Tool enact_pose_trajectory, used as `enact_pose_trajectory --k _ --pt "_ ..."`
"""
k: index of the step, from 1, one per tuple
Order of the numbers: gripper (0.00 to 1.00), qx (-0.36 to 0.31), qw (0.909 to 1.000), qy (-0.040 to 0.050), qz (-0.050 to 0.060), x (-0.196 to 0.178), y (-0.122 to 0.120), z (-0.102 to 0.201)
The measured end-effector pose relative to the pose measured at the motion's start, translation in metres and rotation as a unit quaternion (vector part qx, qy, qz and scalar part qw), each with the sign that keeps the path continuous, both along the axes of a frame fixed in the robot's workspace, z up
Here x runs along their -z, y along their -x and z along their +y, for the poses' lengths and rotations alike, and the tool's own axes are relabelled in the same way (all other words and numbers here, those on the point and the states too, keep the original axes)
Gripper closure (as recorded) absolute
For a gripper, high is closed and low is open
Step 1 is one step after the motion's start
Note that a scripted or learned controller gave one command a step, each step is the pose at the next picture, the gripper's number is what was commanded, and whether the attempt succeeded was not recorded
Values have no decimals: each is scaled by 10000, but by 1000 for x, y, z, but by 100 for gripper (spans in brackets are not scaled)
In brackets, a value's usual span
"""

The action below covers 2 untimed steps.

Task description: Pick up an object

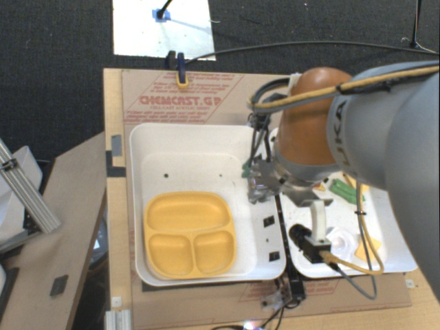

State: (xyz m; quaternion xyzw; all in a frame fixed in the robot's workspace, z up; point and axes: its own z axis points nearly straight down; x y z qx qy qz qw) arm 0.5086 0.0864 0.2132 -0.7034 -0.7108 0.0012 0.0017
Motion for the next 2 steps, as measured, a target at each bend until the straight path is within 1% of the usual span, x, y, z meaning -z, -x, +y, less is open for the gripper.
enact_pose_trajectory --k 1,2 --pt "100 11 10000 4 -6 -7 -4 21" --pt "0 20 10000 8 -2 -7 -4 20"
